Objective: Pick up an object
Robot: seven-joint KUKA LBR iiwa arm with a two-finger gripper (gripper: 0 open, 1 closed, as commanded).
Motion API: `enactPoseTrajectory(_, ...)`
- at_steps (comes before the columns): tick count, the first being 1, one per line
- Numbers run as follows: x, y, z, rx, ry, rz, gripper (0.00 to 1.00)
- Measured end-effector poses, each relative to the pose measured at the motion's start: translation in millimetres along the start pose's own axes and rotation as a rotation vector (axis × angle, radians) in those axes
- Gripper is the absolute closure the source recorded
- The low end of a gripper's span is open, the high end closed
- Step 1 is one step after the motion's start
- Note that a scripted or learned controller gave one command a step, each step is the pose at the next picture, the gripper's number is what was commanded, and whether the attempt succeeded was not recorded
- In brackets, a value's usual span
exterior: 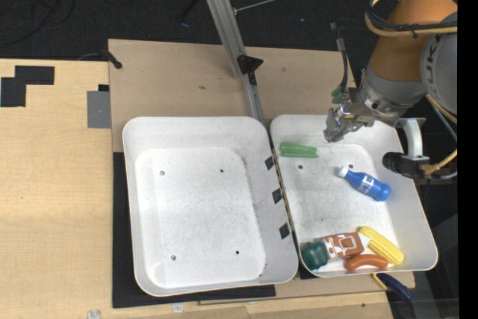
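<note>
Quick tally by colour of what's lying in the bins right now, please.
Green: 2, a flat green piece at the back and a dark green item at the front
Blue: 1, the blue bottle
Yellow: 1, the yellow corn cob
Orange: 2, an orange-and-white box and an orange sausage-shaped piece
Total: 6, all in the right bin

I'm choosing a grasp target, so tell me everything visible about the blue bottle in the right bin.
The blue bottle is small, looks like plastic, with a blue body and a white cap end. It lies on its side on the floor of the right bin, cap toward the upper left, base toward the lower right. It sits alone in the bin's upper right area, touching no other object. The gripper hangs above and to its left, apart from it.
</note>
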State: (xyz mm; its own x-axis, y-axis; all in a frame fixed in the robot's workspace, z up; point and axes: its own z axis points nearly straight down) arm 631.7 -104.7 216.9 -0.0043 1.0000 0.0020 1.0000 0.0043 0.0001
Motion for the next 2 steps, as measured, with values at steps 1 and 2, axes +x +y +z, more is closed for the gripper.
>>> enactPoseTrajectory(1, 58, 7, 7, 0.004, 0.001, -0.001, 1.0)
enactPoseTrajectory(2, 112, 10, -7, 0.001, 0.0, -0.001, 1.0)
